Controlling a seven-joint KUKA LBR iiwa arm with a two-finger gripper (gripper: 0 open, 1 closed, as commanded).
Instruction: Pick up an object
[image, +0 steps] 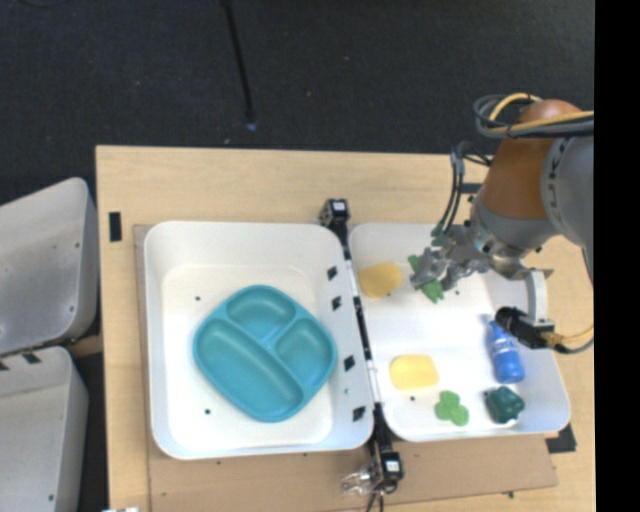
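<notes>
My gripper (432, 268) hangs low over the upper left part of the right bin (455, 330), reaching in from the right. A small green piece (433, 291) sits right at its tip, partly covered by it; whether it is gripped cannot be told. A round yellow object (380, 279) lies just left of the gripper. Nearer the front lie a yellow block (413, 372), a light green piece (452, 408) and a dark green piece (503, 403). A blue bottle (505, 355) lies by the right wall.
The left bin (180, 270) holds a teal divided plate (263, 350). Black clips line the wall between the bins (352, 300). A cable (560, 345) loops off the arm over the right bin's edge.
</notes>
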